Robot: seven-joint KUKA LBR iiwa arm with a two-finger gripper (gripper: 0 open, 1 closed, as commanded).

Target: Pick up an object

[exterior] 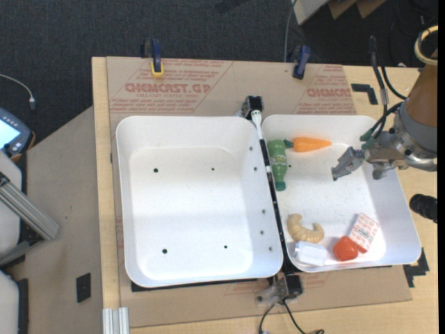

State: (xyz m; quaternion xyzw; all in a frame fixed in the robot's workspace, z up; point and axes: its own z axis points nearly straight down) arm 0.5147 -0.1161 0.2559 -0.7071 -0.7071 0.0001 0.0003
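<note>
The right bin (389,207) holds several objects. An orange carrot (311,144) lies at its back, and a green bottle (279,163) rests along the left wall. At the front are a beige curved piece (306,229), a flat white item (311,254), a red ball-like object (345,249) and a white and red packet (363,229). My gripper (361,168) hangs over the bin's right middle, to the right of the carrot and apart from it. It is open, with nothing between its fingers (343,165).
The left bin (132,186) stands beside the right one, and they share a middle wall. Blue clamps (301,61) hold the board at the back. Cables (382,82) run near the arm at the right.
</note>
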